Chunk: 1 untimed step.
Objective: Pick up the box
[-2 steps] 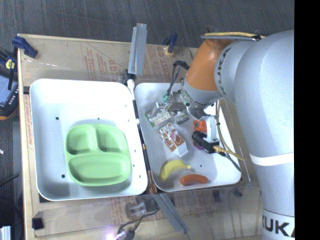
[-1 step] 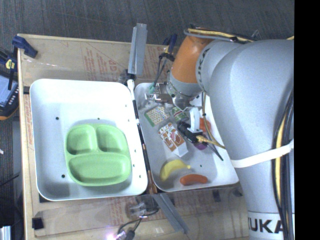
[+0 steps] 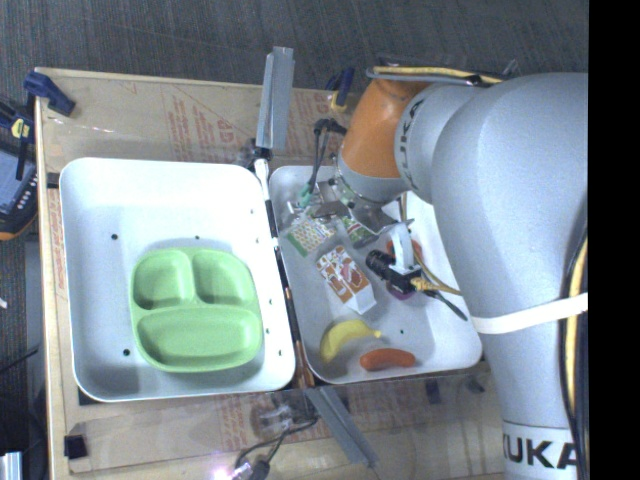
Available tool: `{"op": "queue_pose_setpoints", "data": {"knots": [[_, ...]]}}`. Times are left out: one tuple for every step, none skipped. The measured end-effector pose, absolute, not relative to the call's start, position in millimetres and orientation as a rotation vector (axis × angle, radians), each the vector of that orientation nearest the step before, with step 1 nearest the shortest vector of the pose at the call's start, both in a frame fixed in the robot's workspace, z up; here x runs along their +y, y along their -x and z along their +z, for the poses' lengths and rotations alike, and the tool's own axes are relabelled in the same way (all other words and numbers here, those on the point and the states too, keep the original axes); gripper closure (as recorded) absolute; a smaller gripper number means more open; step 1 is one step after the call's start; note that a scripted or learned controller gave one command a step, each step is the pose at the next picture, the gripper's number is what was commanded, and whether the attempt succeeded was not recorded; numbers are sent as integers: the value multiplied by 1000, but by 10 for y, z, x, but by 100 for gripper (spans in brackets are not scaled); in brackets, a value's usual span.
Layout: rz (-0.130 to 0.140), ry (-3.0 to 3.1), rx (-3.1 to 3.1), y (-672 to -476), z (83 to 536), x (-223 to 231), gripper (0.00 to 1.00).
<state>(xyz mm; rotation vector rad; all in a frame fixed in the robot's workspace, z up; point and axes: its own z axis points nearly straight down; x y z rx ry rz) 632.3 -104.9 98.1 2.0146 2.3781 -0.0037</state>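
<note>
Two white bins sit on the wooden surface point(image 3: 150, 108), and I'll take the right bin point(image 3: 428, 330) as my mark. The box point(image 3: 343, 273), white with red print, lies flat near the middle of the right bin, tilted askew to its walls. A green-printed packet point(image 3: 308, 235) lies just beyond the box, close against the right bin's left wall. A banana point(image 3: 345, 338) and a red sausage-shaped thing point(image 3: 387, 359) lie along the right bin's near edge, the red one almost at the rim. Some bare floor shows in the right bin's near right corner and a little between the box and the banana.

The tool point(image 3: 325, 206) hangs over the right bin's far left corner, above the packet and apart from the box; released or clenched, I cannot tell. The grey arm point(image 3: 500, 198) covers the right bin's far right side. The left bin point(image 3: 100, 218) butts against the right bin's left wall and holds a green divided plate point(image 3: 195, 310), with clear white margin around it.
</note>
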Motion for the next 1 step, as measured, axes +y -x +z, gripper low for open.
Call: {"op": "queue_pose_setpoints", "data": {"knots": [[-2,-2015,2390,-6320,1080,-1019,100]]}}
